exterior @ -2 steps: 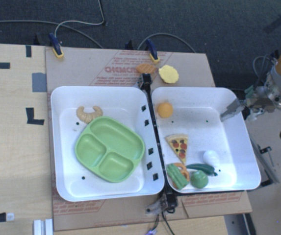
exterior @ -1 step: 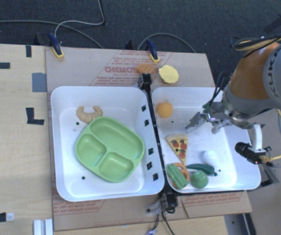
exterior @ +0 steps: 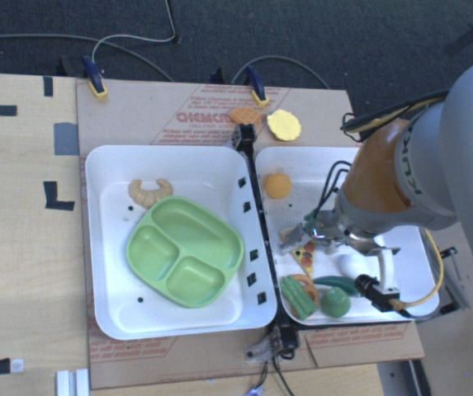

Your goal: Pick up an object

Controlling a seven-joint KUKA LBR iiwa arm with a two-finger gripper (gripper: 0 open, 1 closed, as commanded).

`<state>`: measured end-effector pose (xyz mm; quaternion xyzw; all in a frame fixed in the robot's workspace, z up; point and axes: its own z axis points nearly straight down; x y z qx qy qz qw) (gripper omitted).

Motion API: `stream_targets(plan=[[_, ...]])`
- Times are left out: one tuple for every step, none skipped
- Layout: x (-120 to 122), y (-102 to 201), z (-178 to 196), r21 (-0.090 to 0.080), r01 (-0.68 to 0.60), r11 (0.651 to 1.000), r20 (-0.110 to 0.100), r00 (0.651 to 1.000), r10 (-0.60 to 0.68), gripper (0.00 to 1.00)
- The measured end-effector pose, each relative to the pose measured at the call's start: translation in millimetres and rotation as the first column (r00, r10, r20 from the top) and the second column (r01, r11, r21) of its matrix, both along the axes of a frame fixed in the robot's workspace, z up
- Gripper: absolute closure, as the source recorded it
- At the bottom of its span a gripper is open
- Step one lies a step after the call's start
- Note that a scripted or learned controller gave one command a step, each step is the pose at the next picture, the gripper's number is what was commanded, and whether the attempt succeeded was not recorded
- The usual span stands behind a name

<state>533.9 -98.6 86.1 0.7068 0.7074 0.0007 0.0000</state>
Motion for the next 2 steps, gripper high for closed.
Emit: stream_targets(plan=[[-12.5, 2.7, 0.6, -0.003, 0.0, 1.0, 0.007, 1.0, 0.0, 0.0], [-12.6, 2.2, 10.2, -0.004, 0.001, 1.0, 0.006, 1.0, -0.001, 1.0]])
